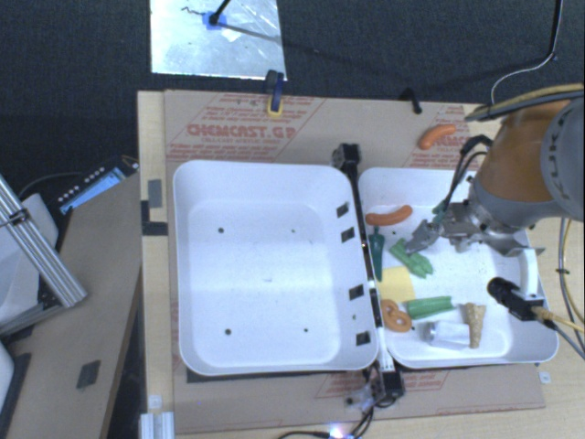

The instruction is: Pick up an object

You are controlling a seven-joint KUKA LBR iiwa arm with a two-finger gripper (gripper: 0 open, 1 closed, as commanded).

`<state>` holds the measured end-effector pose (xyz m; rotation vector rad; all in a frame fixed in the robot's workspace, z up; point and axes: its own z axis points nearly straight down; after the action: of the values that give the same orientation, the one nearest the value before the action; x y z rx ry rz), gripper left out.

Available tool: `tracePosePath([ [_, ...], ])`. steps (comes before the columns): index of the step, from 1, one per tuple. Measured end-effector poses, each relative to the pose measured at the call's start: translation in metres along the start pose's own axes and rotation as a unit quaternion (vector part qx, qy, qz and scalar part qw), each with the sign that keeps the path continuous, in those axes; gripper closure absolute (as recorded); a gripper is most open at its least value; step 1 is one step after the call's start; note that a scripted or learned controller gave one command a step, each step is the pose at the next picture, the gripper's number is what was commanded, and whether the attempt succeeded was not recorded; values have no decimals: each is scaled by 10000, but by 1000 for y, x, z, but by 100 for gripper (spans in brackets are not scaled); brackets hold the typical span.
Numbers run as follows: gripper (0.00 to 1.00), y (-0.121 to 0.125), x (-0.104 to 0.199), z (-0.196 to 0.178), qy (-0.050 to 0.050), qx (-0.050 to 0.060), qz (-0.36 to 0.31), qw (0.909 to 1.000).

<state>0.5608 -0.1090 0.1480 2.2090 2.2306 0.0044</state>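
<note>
The right bin (539, 341) holds several small things: an orange sausage (388, 216), a green leafy piece (411, 257), a yellow square (396, 285), a brown pretzel (395, 315), a green cucumber (430, 306), a white tube (448, 335) and a tan cone (474, 324). My gripper (428, 236) hangs low over the bin's middle, just right of the sausage and just above the green leafy piece. I see nothing held in it.
The left bin (183, 245) lies beside the right one, with a black-clipped divider (361, 245) between them. A second orange sausage (437, 136) lies on the board behind the right bin. The arm (530, 167) covers the right bin's far right corner.
</note>
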Motion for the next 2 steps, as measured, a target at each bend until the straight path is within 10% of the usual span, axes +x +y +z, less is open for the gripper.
tracePosePath([
  [1, 0, 58, 2, 66, -4, -7, 13, 10000],
  [2, 100, 56, 2, 52, 3, -4, 18, 10000],
])
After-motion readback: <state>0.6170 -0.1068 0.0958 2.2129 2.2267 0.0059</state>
